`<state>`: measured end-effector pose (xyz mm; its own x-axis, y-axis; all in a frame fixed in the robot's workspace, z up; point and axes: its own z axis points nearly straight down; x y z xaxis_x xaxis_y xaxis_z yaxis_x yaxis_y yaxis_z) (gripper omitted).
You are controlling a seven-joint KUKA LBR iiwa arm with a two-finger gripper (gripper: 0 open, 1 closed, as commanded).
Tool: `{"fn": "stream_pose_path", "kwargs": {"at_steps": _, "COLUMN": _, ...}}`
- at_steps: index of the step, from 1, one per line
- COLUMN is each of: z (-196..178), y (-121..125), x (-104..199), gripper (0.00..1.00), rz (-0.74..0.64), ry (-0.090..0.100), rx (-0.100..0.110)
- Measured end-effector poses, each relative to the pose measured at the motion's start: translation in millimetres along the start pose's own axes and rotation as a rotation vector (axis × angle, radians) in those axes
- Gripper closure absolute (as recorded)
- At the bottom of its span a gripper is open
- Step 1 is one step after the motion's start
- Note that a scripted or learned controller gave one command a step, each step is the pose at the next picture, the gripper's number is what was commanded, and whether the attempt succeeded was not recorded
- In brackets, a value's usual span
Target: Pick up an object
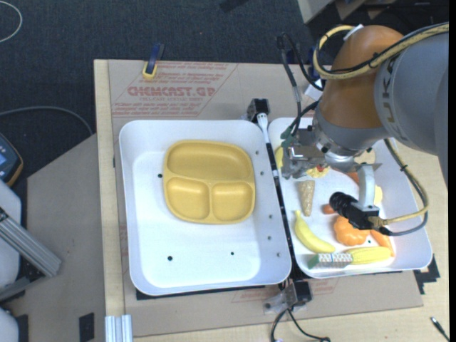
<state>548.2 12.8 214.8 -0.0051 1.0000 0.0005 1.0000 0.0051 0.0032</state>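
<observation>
Dark carpet surrounds a brown board [178,84] that carries two shallow white bins side by side; a blue-and-yellow clamp [151,63] sits on the board's far edge.

From the camera view, the left bin [142,262] holds a yellow divided tray [209,180] lying flat in its far half, with bare white floor nearer the camera. The right bin [420,251] holds the loose items: a banana [311,235] along the near left side, a corn cob [356,257] lying along the near wall, an orange piece [349,231] between them and just beside a black part of the arm's fittings, and a pale cone [306,195] standing just above the banana's tip.

The arm [370,84] reaches in from the right and hangs over the far half of the right bin. Its gripper [305,164] sits low, just above the cone, with a scrap of red and yellow showing beneath it. Whether the pincer is wide or narrow I cannot tell; the wrist body and cables hide it.

As for progress, I judge the pick not yet done: no object shows between the pincer's tips, and every visible item appears to rest on the bin floor. The arm is placed over the candidates, the cone nearest. What remains is to close on one item and lift it clear of the bin.
</observation>
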Motion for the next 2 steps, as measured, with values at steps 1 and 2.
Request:
{"fn": "stream_pose_path", "kwargs": {"at_steps": 1, "z": -18.6, "y": 4.1, "x": -6.7, "gripper": 1.0, "rz": 0.003, "ry": -0.001, "rx": 0.0}}
{"fn": "stream_pose_path", "kwargs": {"at_steps": 2, "z": 0.6, "y": -2.3, "x": -0.1, "gripper": 1.0, "rz": 0.004, "ry": 0.0, "rx": 0.007}}
